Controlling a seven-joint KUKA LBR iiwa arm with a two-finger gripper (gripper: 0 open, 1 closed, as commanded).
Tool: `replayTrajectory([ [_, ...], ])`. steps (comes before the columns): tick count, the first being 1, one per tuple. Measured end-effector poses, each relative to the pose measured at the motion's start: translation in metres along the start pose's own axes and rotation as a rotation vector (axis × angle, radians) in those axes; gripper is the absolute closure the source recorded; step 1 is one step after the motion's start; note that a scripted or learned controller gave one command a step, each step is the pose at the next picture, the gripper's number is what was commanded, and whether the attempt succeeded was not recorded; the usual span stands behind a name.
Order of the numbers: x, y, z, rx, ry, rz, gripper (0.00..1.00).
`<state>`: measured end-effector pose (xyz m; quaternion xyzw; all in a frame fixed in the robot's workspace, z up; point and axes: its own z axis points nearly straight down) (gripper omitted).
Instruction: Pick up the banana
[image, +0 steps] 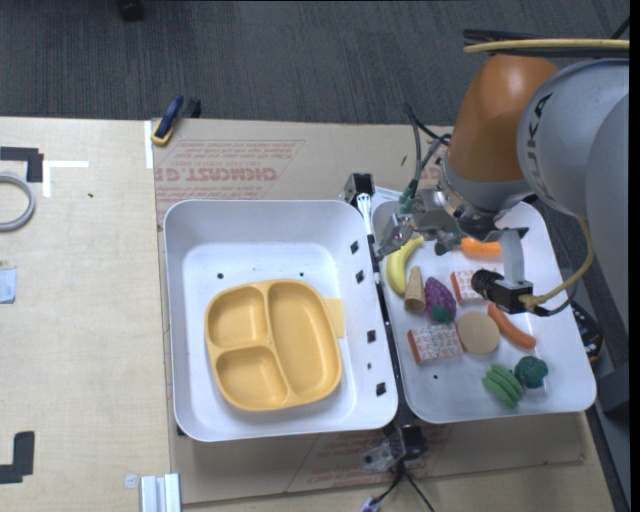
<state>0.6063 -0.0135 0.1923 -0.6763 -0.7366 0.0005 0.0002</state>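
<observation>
The banana (399, 266) is lying in the right bin (560, 395), hard against its left wall, toward ten o'clock of that bin. The gripper (412, 232) is hanging just above the banana's upper end, at its twelve o'clock; whether it is clenched or released cannot be told. An ice cream cone (415, 290) and purple grapes (439, 298) are crowding the banana's four o'clock side. The yellow divided plate (272, 344) is sitting in the left bin (190, 330), with bare floor ringing it.
</observation>
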Motion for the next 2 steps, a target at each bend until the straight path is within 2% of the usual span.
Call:
replayTrajectory([
  [2,0.0000,0.0000,0.0000,0.000,0.000,0.000,0.00],
])
